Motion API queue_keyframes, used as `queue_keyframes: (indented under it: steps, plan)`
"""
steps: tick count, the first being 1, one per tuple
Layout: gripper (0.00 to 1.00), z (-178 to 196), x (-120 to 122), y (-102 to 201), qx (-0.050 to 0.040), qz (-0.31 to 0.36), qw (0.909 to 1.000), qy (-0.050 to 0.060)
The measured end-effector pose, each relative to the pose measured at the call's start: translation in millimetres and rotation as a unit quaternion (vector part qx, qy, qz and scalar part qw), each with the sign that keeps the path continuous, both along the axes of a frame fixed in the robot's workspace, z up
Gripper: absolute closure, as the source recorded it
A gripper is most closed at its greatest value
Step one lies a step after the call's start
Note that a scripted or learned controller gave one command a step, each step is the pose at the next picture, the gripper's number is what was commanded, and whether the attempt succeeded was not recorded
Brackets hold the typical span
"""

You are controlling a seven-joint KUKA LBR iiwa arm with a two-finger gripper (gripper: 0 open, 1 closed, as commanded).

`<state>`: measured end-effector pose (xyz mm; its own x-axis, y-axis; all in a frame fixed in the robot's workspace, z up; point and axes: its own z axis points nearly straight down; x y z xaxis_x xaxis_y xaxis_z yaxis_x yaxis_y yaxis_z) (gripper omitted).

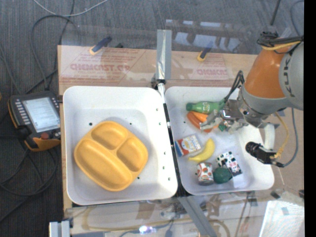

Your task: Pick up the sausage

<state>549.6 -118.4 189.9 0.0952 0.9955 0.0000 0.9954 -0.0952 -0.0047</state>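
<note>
An orange-red sausage [198,117] lies in the right bin [256,181], in its upper left part, just below a green bottle [205,105]. My gripper [218,121] hangs low over the bin at the sausage's right end, touching or almost touching it. The grey arm with its orange band [266,75] comes in from the right and covers the bin's upper right part. The sausage's right end is partly hidden under the gripper.
Also in the right bin are a small carton [188,144], a banana [203,152], a red-and-white can [204,172], a dark green lump [222,176] and a black-and-white box [229,162]. A yellow divided plate [111,154] lies in the left bin [79,102].
</note>
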Motion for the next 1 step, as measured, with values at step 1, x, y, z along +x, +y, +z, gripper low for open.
queue_keyframes:
  steps: [1]
  plan:
    - [0.0,-100.1,67.7,23.8,-0.0026,0.024,0.9997,-0.008]
